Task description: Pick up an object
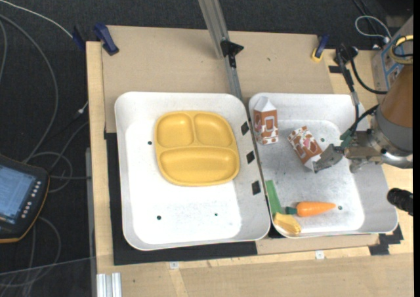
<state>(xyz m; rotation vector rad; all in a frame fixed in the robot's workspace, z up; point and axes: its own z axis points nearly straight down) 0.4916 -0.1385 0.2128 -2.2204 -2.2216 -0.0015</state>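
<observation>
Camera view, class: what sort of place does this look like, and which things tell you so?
Probably a robotics lab test bench. A grey arm with a gripper reaches over two white bins holding toy items such as a carrot and a yellow divided plate, with loose cables on the floor.

We see a robotics lab: a plywood bench (164, 59) with blue clamps (105, 38) on dark carpet (39, 79), loose cables (39, 17), a control pendant (16, 194) lying beside it, and an aluminium camera post (210, 0).
</observation>
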